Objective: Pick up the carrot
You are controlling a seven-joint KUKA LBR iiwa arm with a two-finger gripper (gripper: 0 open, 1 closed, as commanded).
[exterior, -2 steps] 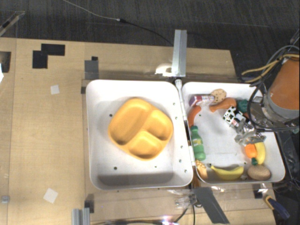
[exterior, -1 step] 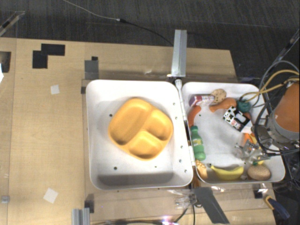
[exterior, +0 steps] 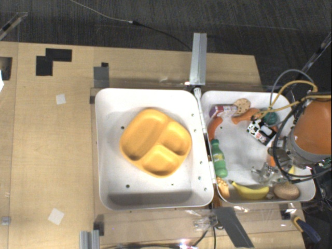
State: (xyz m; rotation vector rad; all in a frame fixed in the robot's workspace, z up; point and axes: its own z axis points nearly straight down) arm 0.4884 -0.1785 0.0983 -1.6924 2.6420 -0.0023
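— Orange carrot (exterior: pixel 243 116): where?
— Right bin (exterior: pixel 236 154), toward twelve o'clock, beside a cookie (exterior: pixel 241 106).
— And the gripper (exterior: pixel 265 172)?
— About five o'clock from it, just above the banana (exterior: pixel 250 191); seemingly holding nothing, though I cannot tell.

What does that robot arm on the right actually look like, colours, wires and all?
The arm shows as a rounded orange band above a grey wrist section. Black cables and one yellow cable loop around it in wide arcs, with more dark wires bunched by the wrist. Its tool is a small piece of bare silvery metal at the arm's lower end, over the right white bin.
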